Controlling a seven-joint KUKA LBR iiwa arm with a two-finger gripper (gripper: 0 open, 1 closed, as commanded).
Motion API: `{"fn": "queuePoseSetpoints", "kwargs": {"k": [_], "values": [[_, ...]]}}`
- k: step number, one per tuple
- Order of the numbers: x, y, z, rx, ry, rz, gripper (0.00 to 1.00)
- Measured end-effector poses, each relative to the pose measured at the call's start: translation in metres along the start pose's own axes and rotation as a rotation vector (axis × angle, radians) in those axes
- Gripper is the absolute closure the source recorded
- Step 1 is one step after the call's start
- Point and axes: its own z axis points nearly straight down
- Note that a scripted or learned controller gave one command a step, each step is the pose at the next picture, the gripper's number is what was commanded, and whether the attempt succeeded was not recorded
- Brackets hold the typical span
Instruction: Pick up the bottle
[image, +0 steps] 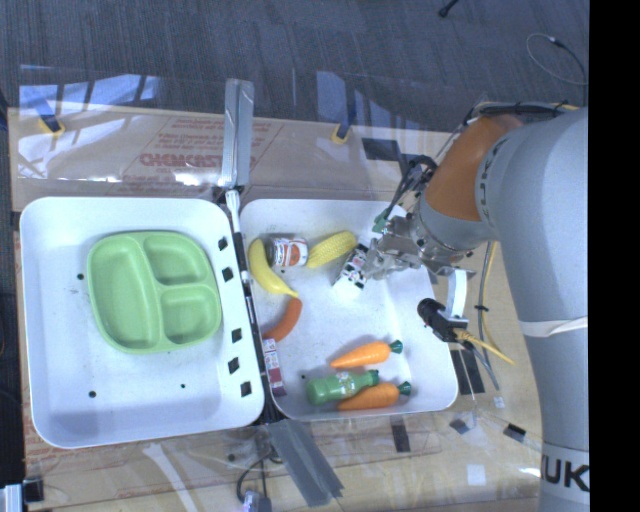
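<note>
White bins (40, 400) on taped bench; green bottle (340, 387) lies between carrots; hand (356, 271) grip unclear.

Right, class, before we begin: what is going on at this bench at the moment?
A grey robot arm reaches in from the right over the right-hand bin. Its gripper hangs over the upper part of that bin, near a yellow corn cob and a can. The green bottle it is meant to pick up lies untouched near the bin's lower edge, between two carrots. The left bin holds a green divided plate.
</note>
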Motion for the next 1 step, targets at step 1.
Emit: {"fn": "queuePoseSetpoints", "kwargs": {"k": [1], "values": [[0.0305,0.0571,-0.0163,0.021,-0.005,-0.019,1.0]]}}
